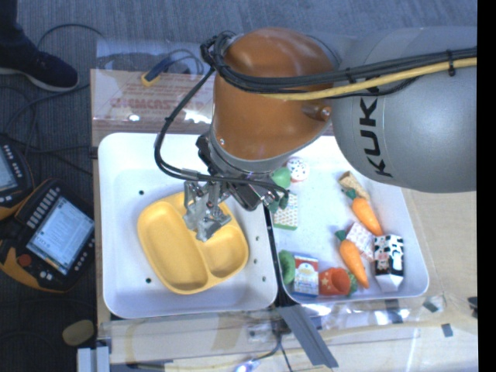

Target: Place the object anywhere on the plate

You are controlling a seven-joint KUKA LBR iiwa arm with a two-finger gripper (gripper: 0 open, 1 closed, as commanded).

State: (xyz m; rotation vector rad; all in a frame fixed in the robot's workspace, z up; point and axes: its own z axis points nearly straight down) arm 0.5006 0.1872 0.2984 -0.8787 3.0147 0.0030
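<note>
Over the yellow plate (190, 250) in the left bin (124, 169), the gripper (206, 214) hangs; its finger state is unclear.

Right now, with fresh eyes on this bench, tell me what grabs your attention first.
The big KUKA arm with its orange band dominates the top and right of the view. Below it, the gripper hangs over the yellow divided plate in the left bin. In the right bin lie toy foods, among them two carrots and a cow-print carton.
</note>
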